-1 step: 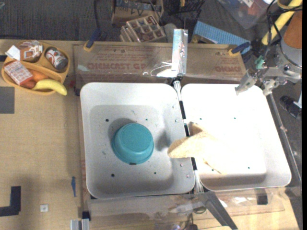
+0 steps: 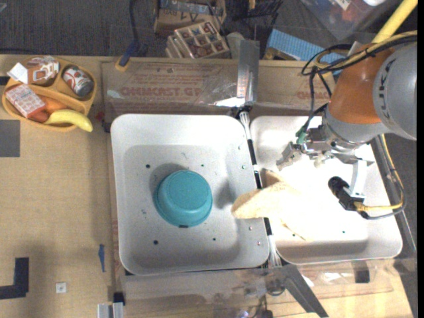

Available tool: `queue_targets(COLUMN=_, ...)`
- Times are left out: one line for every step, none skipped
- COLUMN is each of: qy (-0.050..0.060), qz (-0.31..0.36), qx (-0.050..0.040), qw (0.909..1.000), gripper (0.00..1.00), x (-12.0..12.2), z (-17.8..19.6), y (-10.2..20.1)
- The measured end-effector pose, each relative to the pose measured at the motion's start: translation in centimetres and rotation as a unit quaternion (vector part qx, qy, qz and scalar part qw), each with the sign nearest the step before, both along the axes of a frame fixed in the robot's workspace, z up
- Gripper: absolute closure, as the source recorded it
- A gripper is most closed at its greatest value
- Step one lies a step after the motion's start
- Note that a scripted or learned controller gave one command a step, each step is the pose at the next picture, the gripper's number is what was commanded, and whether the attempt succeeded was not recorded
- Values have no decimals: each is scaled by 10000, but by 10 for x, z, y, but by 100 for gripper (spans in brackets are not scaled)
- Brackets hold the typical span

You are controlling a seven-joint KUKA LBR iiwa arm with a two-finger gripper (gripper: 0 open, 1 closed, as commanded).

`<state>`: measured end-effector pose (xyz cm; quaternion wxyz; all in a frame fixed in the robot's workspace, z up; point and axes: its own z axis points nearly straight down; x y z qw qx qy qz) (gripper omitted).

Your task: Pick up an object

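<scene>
Two white bins side by side: left bin (image 2: 132,144) holds one teal bowl (image 2: 184,197), upside down. One pale yellowish object (image 2: 265,199) lies across the divider btwn bins, its right end washed out by glare in right bin (image 2: 384,244). Gripper (image 2: 291,154) hangs over right bin just above that object, jaws appear open, nothing btwn them.

- Teal bowl (image 2: 184,198): inverted, in left bin (image 2: 132,144).
- Pale yellow object (image 2: 262,201): lies across the divider between bins.
- Gripper (image 2: 289,156): above right bin (image 2: 384,244), near the pale object.
</scene>
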<state>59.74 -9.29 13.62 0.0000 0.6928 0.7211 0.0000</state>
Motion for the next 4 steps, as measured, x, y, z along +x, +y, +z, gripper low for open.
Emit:
queue_targets(qy=-11, qz=-828, qx=-5, qw=9966, gripper=0, x=-8, z=49, y=4)
queue_targets(qy=-12, qz=-1290, qx=-6, qw=9916, gripper=0, x=-18, z=74, y=-6)
queue_targets(qy=-11, qz=-1401, qx=-10, qw=9901, gripper=0, x=-15, z=84, y=-83)
queue_targets(qy=20, qz=-2435, qx=2, qw=9699, gripper=0, x=-3, z=48, y=-19)
